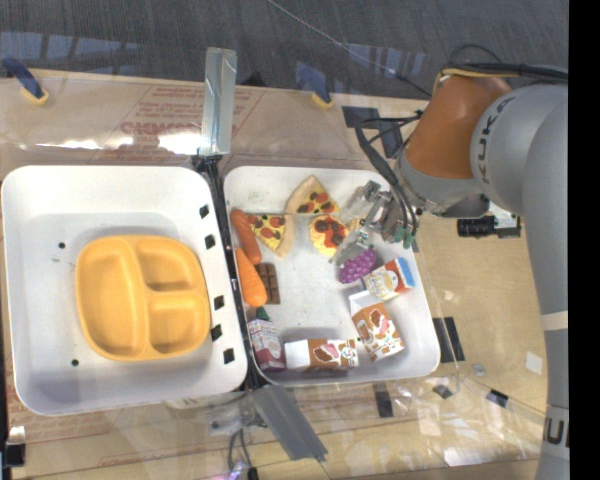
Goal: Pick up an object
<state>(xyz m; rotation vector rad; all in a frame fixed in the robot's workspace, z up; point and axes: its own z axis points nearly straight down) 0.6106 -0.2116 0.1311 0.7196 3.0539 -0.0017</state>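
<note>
Lying in the right bin [420, 340]: toy food, small and bright. Three pizza slices [310, 198] near the top, with red dots on yellow. A bunch of purple grapes [357, 264] in the middle. An orange carrot [250, 278] and a red sausage [244, 231] lying along the left wall, a brown chocolate bar [269, 283] just beside the carrot. Little food boxes [377, 330] and a packet [320, 354] sitting near the bottom.

Resting in the left bin [30, 228]: a yellow tray [140, 296] with three parts.

Hanging over the right bin, near its top right corner: the pincer [372, 220], just above the grapes and beside a pizza slice. Cannot tell how far open, nor whether holding anything.

Both bins sitting side by side on the desk [480, 368].
</note>
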